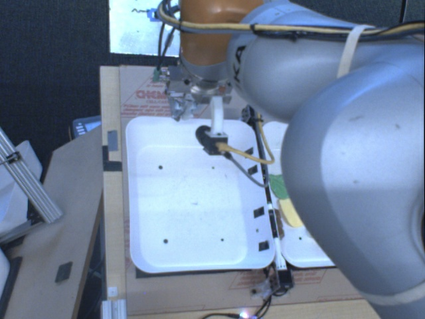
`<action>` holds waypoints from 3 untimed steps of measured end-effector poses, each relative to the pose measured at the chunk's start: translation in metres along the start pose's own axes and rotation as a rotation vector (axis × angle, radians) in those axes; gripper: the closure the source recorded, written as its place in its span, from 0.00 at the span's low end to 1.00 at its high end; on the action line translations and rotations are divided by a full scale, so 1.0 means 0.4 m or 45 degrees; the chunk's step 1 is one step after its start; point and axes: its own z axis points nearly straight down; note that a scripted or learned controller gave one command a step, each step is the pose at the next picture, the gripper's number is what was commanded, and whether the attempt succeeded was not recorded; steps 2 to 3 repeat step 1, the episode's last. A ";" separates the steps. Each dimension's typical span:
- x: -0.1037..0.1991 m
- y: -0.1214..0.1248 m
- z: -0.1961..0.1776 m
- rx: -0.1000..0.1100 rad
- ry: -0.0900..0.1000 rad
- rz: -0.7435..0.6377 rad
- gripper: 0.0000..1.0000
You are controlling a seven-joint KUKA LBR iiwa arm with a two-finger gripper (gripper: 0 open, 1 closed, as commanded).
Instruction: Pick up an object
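Arm: one grey, rounded robot arm (345, 145) is seen closest to the lens, covering the right side of the view; one orange band (211, 18) sits above its wrist.
Claw: one claw (198, 111) is held over the far rim of the left bin, near that bin's far right corner; whether it is released or clenched cannot be told, and nothing is seen held in it.
Cable: one yellow cable (247, 155) is run from a black fitting (210, 141) below the claw toward the strip between the bins.
Bins: two shallow white plastic bins are set side by side; the left bin (136, 198) is seen whole, the right bin (302, 254) is largely covered by the arm.
Objects: two are counted, both in the right bin near its left wall; one flat green piece (277, 186) lies just beyond one yellow piece (290, 212), and both are partly hidden by the arm.
Left bin floor: small dark dots are scattered over it.
Table: one brown board with red print (143, 97) is laid under the bins on the tan wooden table (70, 198).
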 end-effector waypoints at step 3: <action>0.048 -0.002 -0.068 0.007 -0.002 0.000 1.00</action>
